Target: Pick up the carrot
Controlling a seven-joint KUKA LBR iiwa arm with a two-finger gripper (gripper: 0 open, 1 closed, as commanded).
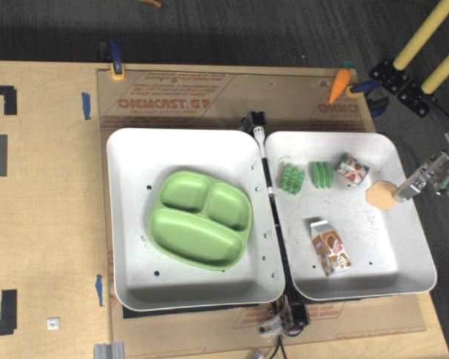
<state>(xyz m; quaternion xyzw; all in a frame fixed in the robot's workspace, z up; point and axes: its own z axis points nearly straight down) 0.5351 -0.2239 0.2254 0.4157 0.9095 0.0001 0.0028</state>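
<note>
- A small orange plastic carrot with a green top (340, 85) is seen on the table (45, 223), beyond the far edge of the right white bin (415, 264), outside both bins.
- The metal claw (417, 184) is found at that bin's right rim, well apart from the carrot, nearer and to its right.
- Whether the claw is released or clenched cannot be told.
- A round tan piece (381, 195) lies just beside the claw.

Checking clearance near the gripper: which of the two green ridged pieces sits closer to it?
The right-hand green ridged piece, beside the small red-and-white packet; the other lies nearer the bin divider.
</note>
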